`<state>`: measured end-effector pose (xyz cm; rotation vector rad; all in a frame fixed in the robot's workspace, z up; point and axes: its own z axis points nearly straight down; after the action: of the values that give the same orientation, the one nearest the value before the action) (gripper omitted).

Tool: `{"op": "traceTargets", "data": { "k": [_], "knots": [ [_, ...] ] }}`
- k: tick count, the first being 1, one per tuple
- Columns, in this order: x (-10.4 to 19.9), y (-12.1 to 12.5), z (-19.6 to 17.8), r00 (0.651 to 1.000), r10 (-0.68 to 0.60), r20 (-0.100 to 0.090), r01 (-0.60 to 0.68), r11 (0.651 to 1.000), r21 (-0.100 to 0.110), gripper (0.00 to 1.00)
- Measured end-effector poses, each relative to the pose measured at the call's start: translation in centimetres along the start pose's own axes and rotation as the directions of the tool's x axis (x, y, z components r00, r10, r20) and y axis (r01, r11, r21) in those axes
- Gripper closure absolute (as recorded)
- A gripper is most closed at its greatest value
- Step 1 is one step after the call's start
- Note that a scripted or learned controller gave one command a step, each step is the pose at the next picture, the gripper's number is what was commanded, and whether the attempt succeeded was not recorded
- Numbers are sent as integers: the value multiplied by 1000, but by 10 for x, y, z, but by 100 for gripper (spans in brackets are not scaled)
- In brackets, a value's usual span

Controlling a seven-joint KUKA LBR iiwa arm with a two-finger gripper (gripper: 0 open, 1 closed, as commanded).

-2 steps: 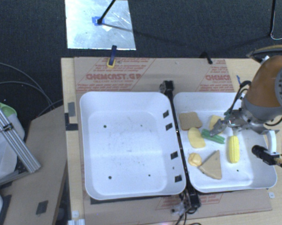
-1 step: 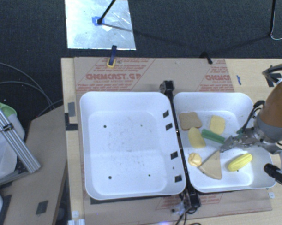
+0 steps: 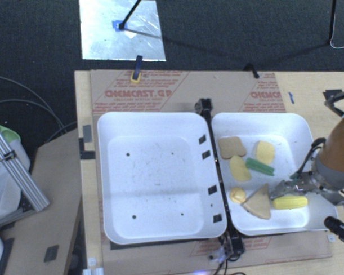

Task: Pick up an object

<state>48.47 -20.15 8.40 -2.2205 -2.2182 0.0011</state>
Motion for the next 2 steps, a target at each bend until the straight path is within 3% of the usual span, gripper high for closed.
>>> {"op": "traceTargets", "data": {
  "k": [1, 2],
  "knots": [
    [0, 49, -1, 1000, -7, 4, 7, 1000, -8, 0],
    [42, 26, 0, 1000, -7, -1, 7, 1000, -1, 0]
  ]
}}
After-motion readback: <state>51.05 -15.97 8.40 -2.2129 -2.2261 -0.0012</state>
